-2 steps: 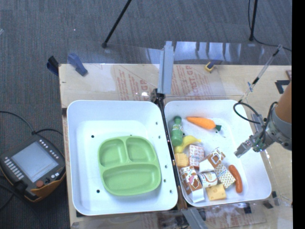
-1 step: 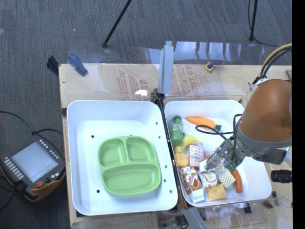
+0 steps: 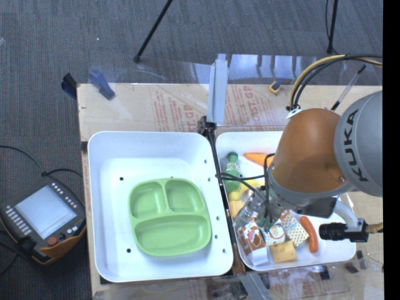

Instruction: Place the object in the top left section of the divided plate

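The object for the task cannot be told apart among the toy foods in the right bin [image 3: 350,250]: a green bottle [image 3: 232,165], an orange carrot [image 3: 257,158], a red sausage [image 3: 310,234], a cracker square [image 3: 283,251]. The end effector [image 3: 262,214] hangs low over that pile; whether it is wide or narrow I cannot tell. The green divided plate [image 3: 170,216] lies in the left bin [image 3: 109,161]

- Open floor all round the green divided plate [image 3: 170,225] in the left bin [image 3: 106,167]; all three sections bare.
- Raised rims between the two bins, touching.
- Right bin [image 3: 250,144] crowded: green bottle [image 3: 232,166], orange carrot [image 3: 257,158], sausage [image 3: 312,234], cracker [image 3: 283,252], packets close together.
- Bulky orange wrist [image 3: 309,158] over that bin's middle, blocking approach from above.
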Robot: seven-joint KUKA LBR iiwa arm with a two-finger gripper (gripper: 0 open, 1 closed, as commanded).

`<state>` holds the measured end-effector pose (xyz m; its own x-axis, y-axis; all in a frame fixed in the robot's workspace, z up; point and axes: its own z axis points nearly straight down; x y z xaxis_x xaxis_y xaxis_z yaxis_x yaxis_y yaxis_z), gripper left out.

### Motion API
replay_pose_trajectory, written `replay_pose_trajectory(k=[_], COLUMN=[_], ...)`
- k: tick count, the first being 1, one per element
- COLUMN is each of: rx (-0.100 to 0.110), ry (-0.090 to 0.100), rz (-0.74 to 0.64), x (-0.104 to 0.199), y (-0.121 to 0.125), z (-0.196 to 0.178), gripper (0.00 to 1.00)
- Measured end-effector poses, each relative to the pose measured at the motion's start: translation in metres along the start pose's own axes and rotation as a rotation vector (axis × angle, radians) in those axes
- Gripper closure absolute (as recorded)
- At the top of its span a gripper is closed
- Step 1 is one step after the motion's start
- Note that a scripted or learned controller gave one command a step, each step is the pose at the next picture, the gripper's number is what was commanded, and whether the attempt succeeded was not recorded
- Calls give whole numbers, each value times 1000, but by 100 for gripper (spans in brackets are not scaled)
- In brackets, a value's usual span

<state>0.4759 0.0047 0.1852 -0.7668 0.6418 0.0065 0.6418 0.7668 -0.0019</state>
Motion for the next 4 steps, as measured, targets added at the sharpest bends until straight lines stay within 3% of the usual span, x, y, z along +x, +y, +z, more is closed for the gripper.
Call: replay_pose_trajectory(k=[1,2,3,4], rx=[-8,2,8,8], ry=[-7,-3,0,0], rz=[55,-77,-113,-291], x=[17,83,137,153], y=[69,98,159,181], z=[-60,-66,-4,67], gripper=[100,100,100,100])
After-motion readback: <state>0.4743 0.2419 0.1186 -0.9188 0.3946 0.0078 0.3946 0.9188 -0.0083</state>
